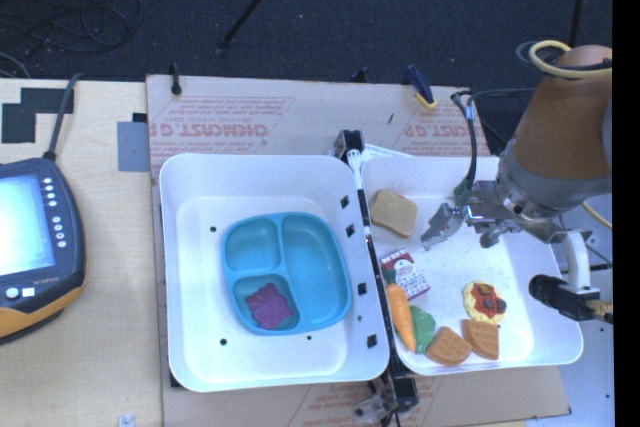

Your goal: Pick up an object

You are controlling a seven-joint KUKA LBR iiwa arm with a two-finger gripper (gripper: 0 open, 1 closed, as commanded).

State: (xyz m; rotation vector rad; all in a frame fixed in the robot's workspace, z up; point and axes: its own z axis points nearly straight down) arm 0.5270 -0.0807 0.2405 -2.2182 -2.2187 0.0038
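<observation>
**Right bin: what's up for grabs**

So the pickable stuff is mostly toy food in the right bin (545, 340). Tan bread slice (394, 212) lies flat up around 11 o'clock, on its own. Small red-and-white carton (407, 275) sits near the left wall at 9 o'clock, with the orange carrot (401, 315) just below it, pointing down toward 6. A green piece (421, 327) is tucked against the carrot. Two tan waffle-looking pieces (464, 344) lie side by side at 6 o'clock. Yellow piece with red topping (484, 300) sits just above them, about 4 o'clock.
</observation>
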